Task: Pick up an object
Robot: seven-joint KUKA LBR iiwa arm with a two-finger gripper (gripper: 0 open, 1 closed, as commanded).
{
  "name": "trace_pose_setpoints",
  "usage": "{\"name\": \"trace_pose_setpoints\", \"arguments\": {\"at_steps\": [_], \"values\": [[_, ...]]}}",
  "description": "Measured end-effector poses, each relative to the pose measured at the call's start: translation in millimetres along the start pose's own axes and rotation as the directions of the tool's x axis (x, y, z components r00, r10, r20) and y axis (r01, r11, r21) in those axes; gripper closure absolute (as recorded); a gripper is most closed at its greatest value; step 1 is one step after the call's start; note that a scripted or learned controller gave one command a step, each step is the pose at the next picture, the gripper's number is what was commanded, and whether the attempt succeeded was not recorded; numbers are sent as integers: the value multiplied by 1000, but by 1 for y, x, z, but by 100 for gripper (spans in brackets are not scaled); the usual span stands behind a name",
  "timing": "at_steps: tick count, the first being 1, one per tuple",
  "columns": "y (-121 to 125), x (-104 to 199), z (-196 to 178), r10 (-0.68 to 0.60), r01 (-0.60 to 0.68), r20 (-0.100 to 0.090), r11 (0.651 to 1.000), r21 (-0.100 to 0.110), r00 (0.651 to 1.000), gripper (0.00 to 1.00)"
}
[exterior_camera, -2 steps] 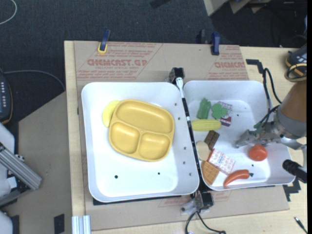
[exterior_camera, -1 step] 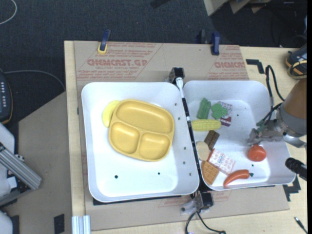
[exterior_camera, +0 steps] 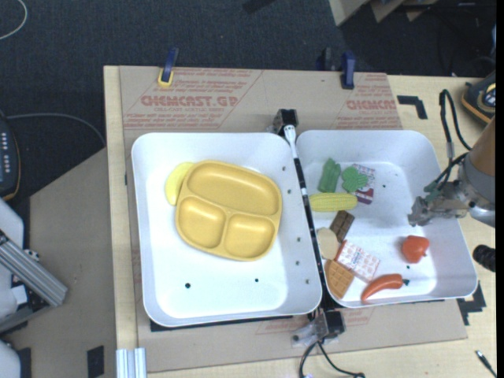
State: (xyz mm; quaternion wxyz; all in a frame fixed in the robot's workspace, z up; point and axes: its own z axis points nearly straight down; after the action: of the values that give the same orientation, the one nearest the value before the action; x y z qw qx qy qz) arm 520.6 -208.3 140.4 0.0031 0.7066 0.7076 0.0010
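Note:
The right bin (exterior_camera: 394, 144) holds several toy foods. Among them are a red tomato (exterior_camera: 415, 248), a red chili pepper (exterior_camera: 382, 287), a yellow corn cob (exterior_camera: 332, 202), a green leafy piece (exterior_camera: 330, 175) and a green and pink piece (exterior_camera: 358, 179). A brown block (exterior_camera: 341, 224), a red and white packet (exterior_camera: 358, 260) and a tan waffle (exterior_camera: 339, 278) lie there too. My gripper (exterior_camera: 425, 209) hangs low over the bin's right side, just above the tomato and slightly behind it. Nothing is seen in its grasp.
The left bin (exterior_camera: 150, 211) holds a yellow divided plate (exterior_camera: 228, 209) with a yellow piece (exterior_camera: 176, 183) poking out under its left edge. The black divider (exterior_camera: 299, 187) runs between the bins. Cables (exterior_camera: 449, 124) hang by the arm at the right.

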Motion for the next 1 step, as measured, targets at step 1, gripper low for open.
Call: {"name": "trace_pose_setpoints", "arguments": {"at_steps": [1], "values": [[-2,-3,-44,1,-1,0,1000,-1,1000,100]]}}
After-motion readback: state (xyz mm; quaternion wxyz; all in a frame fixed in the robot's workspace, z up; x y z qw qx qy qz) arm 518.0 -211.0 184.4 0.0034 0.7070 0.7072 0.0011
